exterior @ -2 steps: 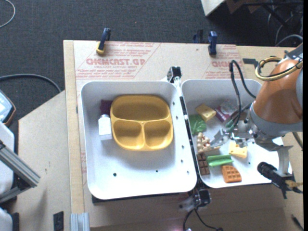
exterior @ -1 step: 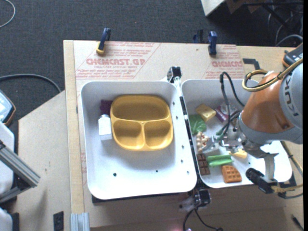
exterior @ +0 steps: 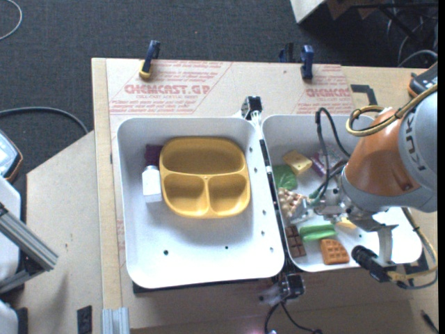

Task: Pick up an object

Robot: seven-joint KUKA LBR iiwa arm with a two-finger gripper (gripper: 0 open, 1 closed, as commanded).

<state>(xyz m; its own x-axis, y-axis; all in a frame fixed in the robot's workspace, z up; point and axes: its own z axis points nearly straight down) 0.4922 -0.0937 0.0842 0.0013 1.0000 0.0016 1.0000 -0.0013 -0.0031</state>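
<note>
Arm (exterior: 389, 165) low over the right bin (exterior: 361, 125) toys; nothing visibly lifted, jaws' state cannot be told

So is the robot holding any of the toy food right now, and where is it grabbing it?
It cannot be told. The arm's end effector is down in the right bin over the toy food, and the orange wrist hides its tip, so no hold can be seen.

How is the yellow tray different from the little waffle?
The yellow tray is much bigger than the waffle. The tray lies in the left bin; the waffle lies in the right bin, among other small things. The tray has three smooth compartments; the waffle has a grid of little squares. The tray is yellow, the waffle more orange-brown. Both lie flat.
</note>
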